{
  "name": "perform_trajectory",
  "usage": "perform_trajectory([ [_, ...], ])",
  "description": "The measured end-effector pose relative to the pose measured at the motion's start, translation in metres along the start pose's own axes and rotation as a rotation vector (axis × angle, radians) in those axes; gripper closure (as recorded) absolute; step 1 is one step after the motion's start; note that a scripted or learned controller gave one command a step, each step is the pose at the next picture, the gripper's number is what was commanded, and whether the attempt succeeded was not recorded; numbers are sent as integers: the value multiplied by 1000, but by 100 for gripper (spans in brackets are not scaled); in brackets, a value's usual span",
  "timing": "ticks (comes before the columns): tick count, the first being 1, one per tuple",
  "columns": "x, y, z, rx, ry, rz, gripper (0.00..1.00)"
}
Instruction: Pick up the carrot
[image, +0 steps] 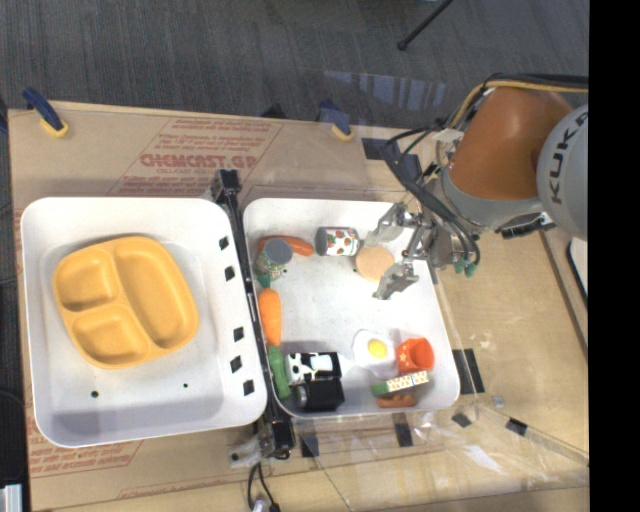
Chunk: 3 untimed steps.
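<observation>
Orange carrot (270, 313) in right bin (440, 330), left-side

A single fixed camera looks down from above the bench at a slant, taking in both shallow white plastic bins (140, 420) side by side. It stands seemingly fairly near, the bench filling most of the frame, with the grey, orange-banded arm (520, 150) entering from the view's right.

A dark grey carpeted floor (200, 45) runs across the 12 o'clock edge, crossed by a thin black metal stand leg (425, 22) toward 1 o'clock. Below it lies a flat brown cardboard sheet with red print (195, 155), held by a blue spring clamp (45, 112) at 10 o'clock. A pale wooden bench top (520, 350) shows at 4 o'clock under even light.
</observation>
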<state>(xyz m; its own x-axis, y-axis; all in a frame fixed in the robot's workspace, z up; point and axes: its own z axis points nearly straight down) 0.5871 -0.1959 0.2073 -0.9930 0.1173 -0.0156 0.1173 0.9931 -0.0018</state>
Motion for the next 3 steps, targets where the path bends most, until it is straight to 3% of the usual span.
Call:
perform_trajectory([
  [1, 12, -14, 107, -8, 22, -383, 0],
  [2, -15, -12, 86, -3, 11, -260, 0],
  [3, 23, -15, 113, -6, 11, -598, 0],
])
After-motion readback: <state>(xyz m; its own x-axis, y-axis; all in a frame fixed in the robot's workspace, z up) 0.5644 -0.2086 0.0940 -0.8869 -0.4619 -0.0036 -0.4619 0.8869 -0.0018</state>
